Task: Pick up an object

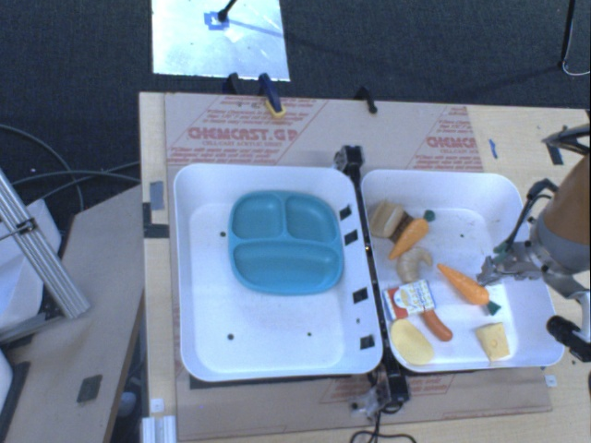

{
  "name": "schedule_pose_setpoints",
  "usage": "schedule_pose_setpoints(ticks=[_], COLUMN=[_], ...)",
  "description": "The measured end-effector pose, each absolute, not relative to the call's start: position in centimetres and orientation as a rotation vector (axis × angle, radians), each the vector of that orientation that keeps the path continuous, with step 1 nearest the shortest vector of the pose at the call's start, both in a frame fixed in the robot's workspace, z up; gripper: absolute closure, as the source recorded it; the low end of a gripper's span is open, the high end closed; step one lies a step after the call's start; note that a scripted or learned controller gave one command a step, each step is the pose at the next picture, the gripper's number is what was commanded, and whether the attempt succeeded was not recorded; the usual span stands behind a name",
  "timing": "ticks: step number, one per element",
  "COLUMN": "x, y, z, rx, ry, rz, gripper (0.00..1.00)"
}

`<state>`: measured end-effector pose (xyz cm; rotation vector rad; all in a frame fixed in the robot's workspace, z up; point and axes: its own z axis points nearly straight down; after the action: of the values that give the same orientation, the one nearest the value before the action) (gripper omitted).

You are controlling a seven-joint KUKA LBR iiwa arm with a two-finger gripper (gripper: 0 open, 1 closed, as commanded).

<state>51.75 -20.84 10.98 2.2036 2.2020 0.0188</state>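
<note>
The right bin (pixel 443 185) holds several toy foods. Among them are a brown bread piece (pixel 386 218), an orange carrot (pixel 409 236), a pale beige piece (pixel 415 264) and a second orange carrot (pixel 463 284). Nearer the front lie a red-and-white packet (pixel 409 298), a red sausage (pixel 436 324), a yellow oval piece (pixel 412 341) and a yellow cheese wedge (pixel 495 341). My gripper (pixel 493 271) reaches in from the right, low over the bin. Its tip is just right of the second carrot's right end. Nothing visibly sits in it.
The left bin (pixel 199 340) holds a blue divided plate (pixel 284 244). A black divider with clips (pixel 360 247) runs between the bins. Both bins rest on a cardboard sheet (pixel 240 132). The arm's grey body (pixel 563 224) overhangs the right bin's right rim.
</note>
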Motion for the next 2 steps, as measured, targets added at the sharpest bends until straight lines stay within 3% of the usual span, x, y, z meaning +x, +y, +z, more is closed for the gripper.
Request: schedule_pose_setpoints(ticks=[2], x=[52.4], y=[-20.5], z=[22.8], rx=[2.211], ry=[2.222], rz=[0.005], gripper=[1.0])
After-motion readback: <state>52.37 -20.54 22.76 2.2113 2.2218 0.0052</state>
